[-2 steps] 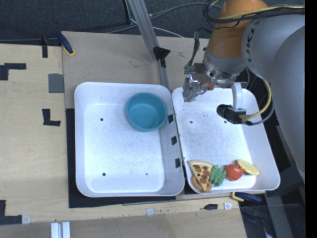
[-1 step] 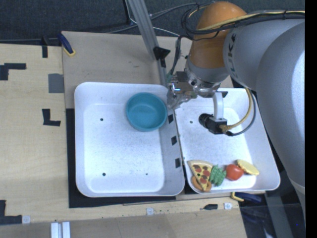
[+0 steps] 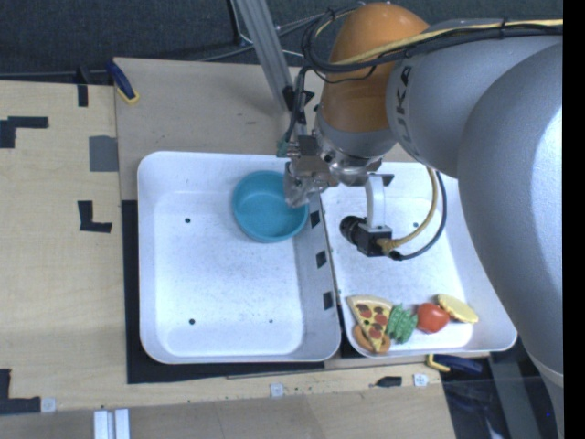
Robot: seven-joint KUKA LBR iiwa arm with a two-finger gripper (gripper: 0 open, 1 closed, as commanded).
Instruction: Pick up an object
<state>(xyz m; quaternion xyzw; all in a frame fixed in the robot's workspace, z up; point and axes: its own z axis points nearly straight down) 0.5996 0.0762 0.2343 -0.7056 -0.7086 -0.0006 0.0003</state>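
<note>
Arm: the grey arm is reaching in from the right, its orange band sitting above the wrist, over the divide between the two bins.
Gripper: the gripper (image 3: 299, 190) is hanging at the right rim of the blue bowl (image 3: 265, 208); whether its fingers are spread, narrowed or clamping the rim, I cannot tell, as the wrist body is masking them.
Task object: the blue bowl is sitting upright in the left bin (image 3: 183, 273), in its upper right corner, close against the dividing wall.
Other contents: a pizza slice (image 3: 369, 320), a green piece (image 3: 400, 321), a red tomato (image 3: 431, 317) and a yellow piece (image 3: 457, 309) are lying together along the near edge of the right bin (image 3: 475, 273), well apart from the bowl.
Handling, as judged: the bowl is looking like light, stiff plastic with a smooth, likely slippery wall; not fragile.
Hold point, as judged: one finger inside and one outside the thin rim is appearing the soundest grasp; the right rim is nearest the gripper.
Risk, as judged: a shallow pinch is liable to slip, or tip the bowl against the divider.
</note>
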